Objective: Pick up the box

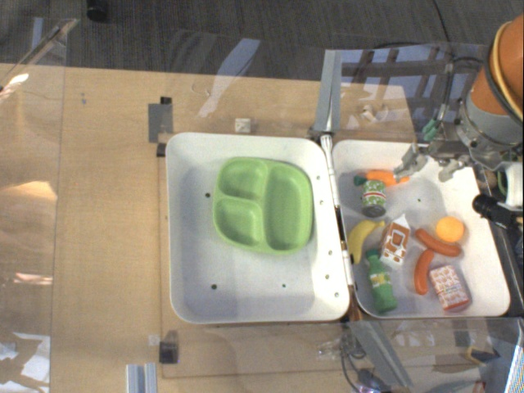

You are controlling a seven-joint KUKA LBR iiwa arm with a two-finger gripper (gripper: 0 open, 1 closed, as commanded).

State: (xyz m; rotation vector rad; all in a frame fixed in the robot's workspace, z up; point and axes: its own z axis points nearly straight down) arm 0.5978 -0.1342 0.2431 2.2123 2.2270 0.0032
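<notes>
The pincer (pixel 427 160) hangs at the upper edge of the right bin (pixel 491 301), its two fingers spread apart with nothing between them; one finger (pixel 409 164) slants down toward the orange carrot-like piece (pixel 381 177), the other (pixel 453 169) sits just to its 3 o'clock. It is open and empty, which suits a tool poised above the clutter and not yet committed to any item.

The task's thing could be either of two cartons. The red box (pixel 449 288) lies flat at the bin's 5 o'clock corner, just beside the lower sausage (pixel 422 270). The small white and brown box (pixel 395 245) lies tilted near the bin's centre, wedged between the banana (pixel 361 237) at its 9 o'clock and the upper sausage (pixel 438 242) at its 3 o'clock. Both are well apart from the pincer, toward its 6 o'clock. I judge the red one the easier target, since its outer sides look freer.

The other items crowd the same bin: a dark can (pixel 373 196) touching the carrot piece, a green bottle (pixel 381 283) at 7 o'clock, an orange fruit (pixel 449 229) at 3 o'clock. The left bin (pixel 188 293) on the worktop (pixel 82 219) holds only a green divided plate (pixel 264 205), probably kept as a drop-off place.

The arm (pixel 499 88) enters from 2 o'clock, its orange band high and wrist bent downward over the bin's rim, so the pincer points down and slightly toward 9 o'clock.
</notes>
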